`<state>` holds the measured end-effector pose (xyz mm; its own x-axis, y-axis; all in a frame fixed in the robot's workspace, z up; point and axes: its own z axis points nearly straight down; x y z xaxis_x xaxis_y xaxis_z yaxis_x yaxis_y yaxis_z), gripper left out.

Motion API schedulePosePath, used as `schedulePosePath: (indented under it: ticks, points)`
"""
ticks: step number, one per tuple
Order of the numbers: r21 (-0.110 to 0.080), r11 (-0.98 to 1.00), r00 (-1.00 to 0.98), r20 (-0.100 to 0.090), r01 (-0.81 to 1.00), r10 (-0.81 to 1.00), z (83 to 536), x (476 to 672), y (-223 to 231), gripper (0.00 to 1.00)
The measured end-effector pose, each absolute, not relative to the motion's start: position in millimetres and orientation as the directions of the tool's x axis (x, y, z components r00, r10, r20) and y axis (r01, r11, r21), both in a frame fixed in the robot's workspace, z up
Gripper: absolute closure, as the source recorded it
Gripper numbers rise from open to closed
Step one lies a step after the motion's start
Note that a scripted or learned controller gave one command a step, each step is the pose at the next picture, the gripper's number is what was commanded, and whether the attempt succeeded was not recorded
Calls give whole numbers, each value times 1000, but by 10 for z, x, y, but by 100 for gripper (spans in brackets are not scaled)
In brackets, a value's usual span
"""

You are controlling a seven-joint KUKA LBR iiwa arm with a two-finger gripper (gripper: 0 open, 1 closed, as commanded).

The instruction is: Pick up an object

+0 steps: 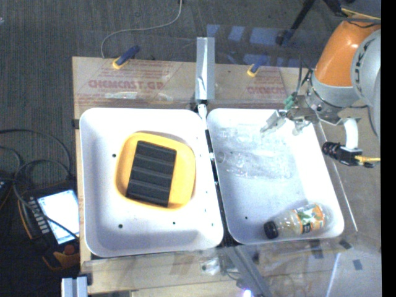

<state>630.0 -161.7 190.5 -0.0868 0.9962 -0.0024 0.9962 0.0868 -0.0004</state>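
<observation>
A small plastic bottle (pixel 297 221) with a black cap and an orange label lies on its side in the front right corner of the right bin (pixel 244 212). A crumpled piece of clear plastic (pixel 257 156) lies in the middle of that bin. In the left bin (pixel 99 129) sits a yellow dish (pixel 185 163) holding a black ribbed block (pixel 151 173). My gripper (pixel 286 121) hangs over the back right part of the right bin, fingers spread apart with nothing between them, well away from the bottle.
A metal divider post (pixel 204 70) stands at the back between the bins. Two clamps (pixel 125 56) hold the wooden board behind. Cables and a tablet (pixel 55 214) lie on the floor to the left.
</observation>
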Motion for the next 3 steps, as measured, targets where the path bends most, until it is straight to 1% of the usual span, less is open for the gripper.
schedulePosePath:
  ticks: [1, 2, 3]
  points:
    - [-2, -44, 44, 0, 999, 999, 1989, 5820, -1799, 0]
    - [-2, -7, 7, -4, 1000, 1000, 1931, 5830, -1985, 0]
    - [-1, -40, 40, 1, 999, 999, 2023, 5797, -1788, 0]
